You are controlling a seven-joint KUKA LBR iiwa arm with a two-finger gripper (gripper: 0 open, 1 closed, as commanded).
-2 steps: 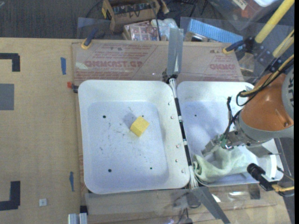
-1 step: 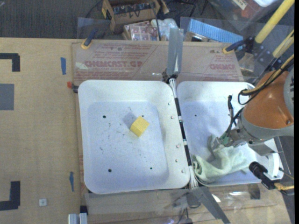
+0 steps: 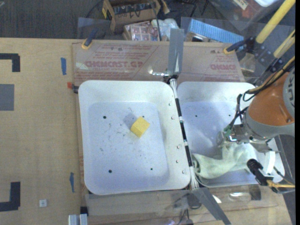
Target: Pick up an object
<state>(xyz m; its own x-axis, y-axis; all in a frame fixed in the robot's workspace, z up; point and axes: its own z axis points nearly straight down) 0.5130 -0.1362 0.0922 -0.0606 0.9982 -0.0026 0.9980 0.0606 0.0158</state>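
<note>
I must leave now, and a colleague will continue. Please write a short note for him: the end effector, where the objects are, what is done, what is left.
End effector: low in the right bin, at the pale cloth; its grip is hidden from the camera.
Cloth: crumpled at the right bin's front edge.
Yellow block: left bin, near the middle.
Done: no lift confirmed.
Left: pick up an object.

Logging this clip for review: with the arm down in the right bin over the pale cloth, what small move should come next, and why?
Probably a short, slow lift straight up. The gripper sits low in the right white bin, right at the upper end of the crumpled pale yellow-green cloth, but the view does not show whether the cloth is caught. A small rise would reveal that.
</note>
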